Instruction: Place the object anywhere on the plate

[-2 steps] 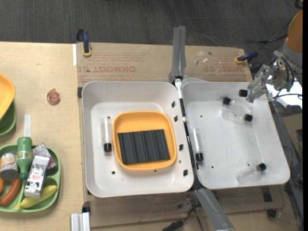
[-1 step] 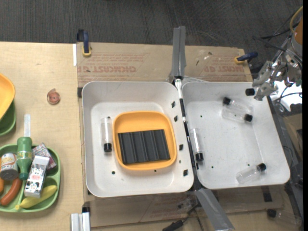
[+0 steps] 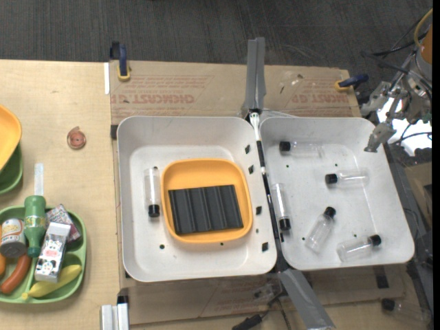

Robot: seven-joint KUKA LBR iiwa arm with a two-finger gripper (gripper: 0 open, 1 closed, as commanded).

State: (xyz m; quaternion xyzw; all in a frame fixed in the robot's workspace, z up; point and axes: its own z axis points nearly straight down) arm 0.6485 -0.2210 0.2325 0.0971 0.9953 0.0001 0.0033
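While the gripper (image 3: 397,112) hovered over the right bin's (image 3: 385,246) far right corner, fingers' state unclear, the nearest vial (image 3: 346,179) lay well apart, left of it.

1. Two shallow white bins stood side by side: the left bin (image 3: 134,253) and the right bin (image 3: 392,253).
2. One orange plate (image 3: 206,172) lay in the left bin, carrying one dark ribbed block (image 3: 205,208).
3. Six clear vials with black caps were counted: one (image 3: 151,192) in the left bin beside the plate, and five in the right bin (image 3: 299,147) (image 3: 345,178) (image 3: 280,208) (image 3: 320,229) (image 3: 359,247).
4. Two blue-handled clamps (image 3: 120,60) (image 3: 349,82) sat at the far edge.
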